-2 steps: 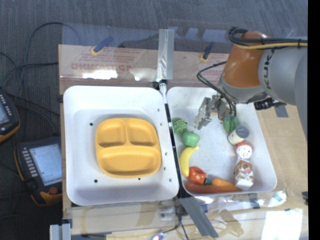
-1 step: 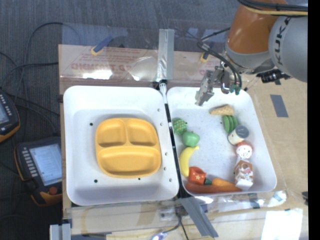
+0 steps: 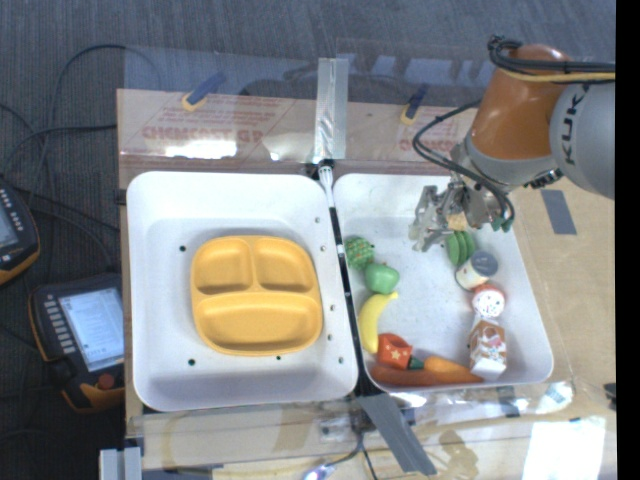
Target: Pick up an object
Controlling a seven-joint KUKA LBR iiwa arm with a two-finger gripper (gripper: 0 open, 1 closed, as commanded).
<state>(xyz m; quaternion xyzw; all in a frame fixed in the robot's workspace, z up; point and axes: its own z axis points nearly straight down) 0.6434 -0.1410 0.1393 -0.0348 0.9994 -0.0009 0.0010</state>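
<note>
Right bin (image 3: pixel 535 353) front holds carrot (image 3: pixel 425 371), banana (image 3: pixel 371 320), small bottle (image 3: pixel 487 349); left bin (image 3: pixel 140 298) has 1 yellow tray (image 3: pixel 257 293). Further back, gripper (image 3: pixel 437 230) sits low by green object (image 3: pixel 460 245); can't tell claw state or any grasp. Pick not done; grasp and lift remain.

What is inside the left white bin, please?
Inside the left bin lies one yellow divided plate, with two small compartments above and one long below, all bare. The bin floor beneath the plate is covered, so anything under it cannot be seen.
</note>
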